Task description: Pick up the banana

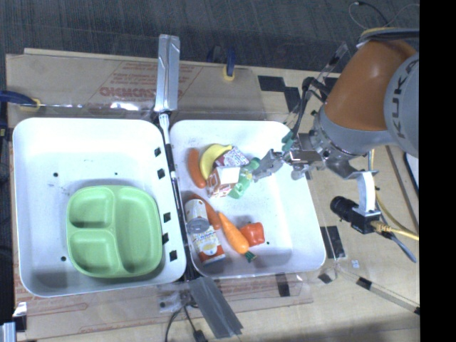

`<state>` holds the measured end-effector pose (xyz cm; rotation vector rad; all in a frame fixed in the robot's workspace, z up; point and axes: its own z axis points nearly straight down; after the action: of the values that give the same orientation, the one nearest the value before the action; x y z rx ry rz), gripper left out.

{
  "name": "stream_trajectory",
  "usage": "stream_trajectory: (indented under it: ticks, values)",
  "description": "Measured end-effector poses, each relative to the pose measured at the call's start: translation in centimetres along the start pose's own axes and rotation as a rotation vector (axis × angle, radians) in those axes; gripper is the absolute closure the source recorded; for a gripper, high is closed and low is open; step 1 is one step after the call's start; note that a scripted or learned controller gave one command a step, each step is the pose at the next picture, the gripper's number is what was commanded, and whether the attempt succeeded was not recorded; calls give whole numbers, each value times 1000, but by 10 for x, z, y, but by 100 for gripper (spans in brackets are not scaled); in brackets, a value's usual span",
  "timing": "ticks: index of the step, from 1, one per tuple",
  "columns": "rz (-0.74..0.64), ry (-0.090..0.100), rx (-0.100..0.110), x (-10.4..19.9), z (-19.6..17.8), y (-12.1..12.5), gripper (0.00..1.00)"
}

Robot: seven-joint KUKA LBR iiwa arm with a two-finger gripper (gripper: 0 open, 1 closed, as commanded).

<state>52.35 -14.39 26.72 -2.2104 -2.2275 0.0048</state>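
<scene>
The banana [212, 159] lies unlifted near the right bin's [303, 244] far-left corner, against a small carton [226, 176]; my gripper [267, 166] hovers just beside, its state indiscernible, pickup pending

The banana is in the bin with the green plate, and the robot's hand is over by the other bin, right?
Not quite. The camera view shows the banana in the right bin, among the other food. The green plate sits alone in the left bin. The end effector is indeed over the right bin.
</scene>
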Motion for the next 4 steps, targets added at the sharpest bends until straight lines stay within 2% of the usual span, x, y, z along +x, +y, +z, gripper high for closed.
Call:
stream_trajectory:
  ticks: [1, 2, 3, 4]
  values:
    - [-111, -1, -2, 7, 28, 66, 0]
    - [57, 0, -2, 11, 72, 120, 0]
    - [71, 0, -6, 41, 164, 134, 0]
    - [67, 0, -7, 42, 151, 135, 100]
